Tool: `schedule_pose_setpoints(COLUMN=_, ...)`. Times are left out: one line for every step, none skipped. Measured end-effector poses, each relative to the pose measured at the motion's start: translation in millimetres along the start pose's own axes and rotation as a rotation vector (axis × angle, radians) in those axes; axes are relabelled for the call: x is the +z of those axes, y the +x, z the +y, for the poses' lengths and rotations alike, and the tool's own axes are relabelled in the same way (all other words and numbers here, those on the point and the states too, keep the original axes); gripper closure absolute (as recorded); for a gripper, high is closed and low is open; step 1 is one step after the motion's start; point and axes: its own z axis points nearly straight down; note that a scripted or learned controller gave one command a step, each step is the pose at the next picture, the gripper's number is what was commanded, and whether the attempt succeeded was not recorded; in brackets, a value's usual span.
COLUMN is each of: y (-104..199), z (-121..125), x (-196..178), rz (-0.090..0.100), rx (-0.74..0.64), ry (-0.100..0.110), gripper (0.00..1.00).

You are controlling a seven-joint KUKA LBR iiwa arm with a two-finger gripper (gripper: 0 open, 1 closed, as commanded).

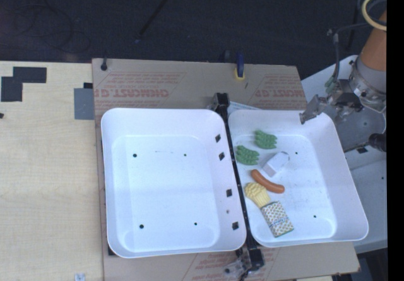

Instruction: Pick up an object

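Note:
The right bin point(341, 210) holds several small objects along its left side. Two green leafy pieces lie at the top, one point(265, 139) farther back and one point(247, 155) nearer the divider. A small white block point(276, 163) sits beside them. Below it lie an orange sausage point(267, 181), a yellow ridged piece point(257, 194) and a patterned little box point(276, 218). My gripper point(327, 107) hangs above the bin's far right corner, well apart from all of them, with nothing seen in it.
The left bin point(113, 147) stands beside the right one, joined by a black divider with clips point(228, 166). Both rest on a cardboard sheet point(164, 84). A pale wooden bench point(44, 179) extends to the left.

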Motion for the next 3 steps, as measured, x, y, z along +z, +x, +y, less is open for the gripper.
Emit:
schedule_pose_setpoints(y=2, z=-3, x=-1, rz=0.006, rx=-0.001, ry=0.016, gripper=1.00)
schedule_pose_setpoints(y=-24, z=-55, x=-48, rz=0.007, rx=0.002, ry=0.016, gripper=1.00)
schedule_pose_setpoints(y=49, z=-10, x=-95, rz=0.007, rx=-0.005, ry=0.010, gripper=1.00)
